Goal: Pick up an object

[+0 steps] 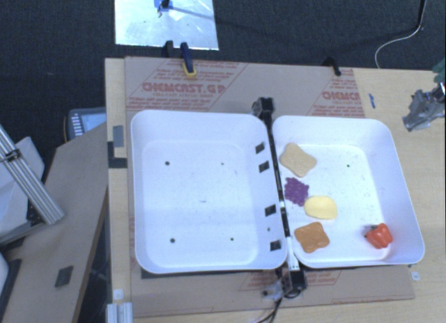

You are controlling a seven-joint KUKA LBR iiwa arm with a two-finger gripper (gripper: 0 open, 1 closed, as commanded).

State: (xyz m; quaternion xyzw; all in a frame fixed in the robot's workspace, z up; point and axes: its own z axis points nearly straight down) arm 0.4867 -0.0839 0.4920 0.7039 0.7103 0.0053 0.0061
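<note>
The right bin (390, 149) holds several small objects. A tan bread-like piece (297, 159) lies near its upper left. Below it sit a purple grape cluster (296, 191), a yellow lemon-like piece (320, 207) and an orange-brown piece (311, 237). A red pepper-like object (378, 235) rests near the bin's lower right corner. My gripper (422, 109) is at the far right edge of the camera view, above the bench beyond the right bin's upper right corner, well away from all the objects. Nothing is visible in its grasp.
The left bin (202, 196) stands beside the right one, joined by a black clipped divider (273, 182). Both rest on a cardboard sheet (230, 85). A shiny metal plate (166, 8) lies beyond the bench at the top. A white cable (397, 40) loops at upper right.
</note>
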